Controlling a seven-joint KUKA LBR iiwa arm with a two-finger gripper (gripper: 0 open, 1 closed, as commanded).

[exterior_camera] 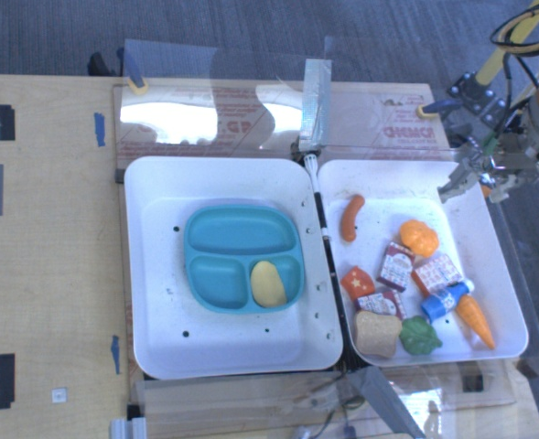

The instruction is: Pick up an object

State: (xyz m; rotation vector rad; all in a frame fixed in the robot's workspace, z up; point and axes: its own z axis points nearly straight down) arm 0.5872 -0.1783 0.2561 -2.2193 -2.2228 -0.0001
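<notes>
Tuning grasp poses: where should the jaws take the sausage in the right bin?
Grip the sausage at its middle, across its narrow width, descending from above. It lies flat, its long axis running nearly up-down in the camera view, apart from the other toys with bare bin floor either side, so the jaws likely fit.

Teal divided plate (242, 236) holding a yellow potato-like piece (268, 283)

Pale wooden bench (40, 273) — black marks, blue tape bits — with dark grey, perhaps carpeted, floor (251, 7) beyond.
</notes>
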